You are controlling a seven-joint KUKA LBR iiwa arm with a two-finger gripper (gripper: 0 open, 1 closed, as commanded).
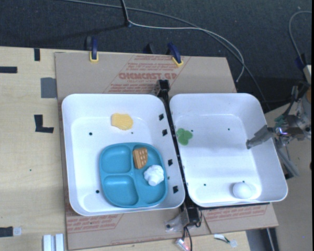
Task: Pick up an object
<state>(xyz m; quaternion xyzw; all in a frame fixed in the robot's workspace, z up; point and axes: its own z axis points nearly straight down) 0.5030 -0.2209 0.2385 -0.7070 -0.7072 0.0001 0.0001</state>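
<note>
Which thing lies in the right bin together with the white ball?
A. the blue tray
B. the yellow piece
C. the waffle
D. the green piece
D. The green piece lies by the left wall of the right bin, where the white ball sits near the front; the yellow piece, the blue tray and the waffle are all in the left bin.
</note>
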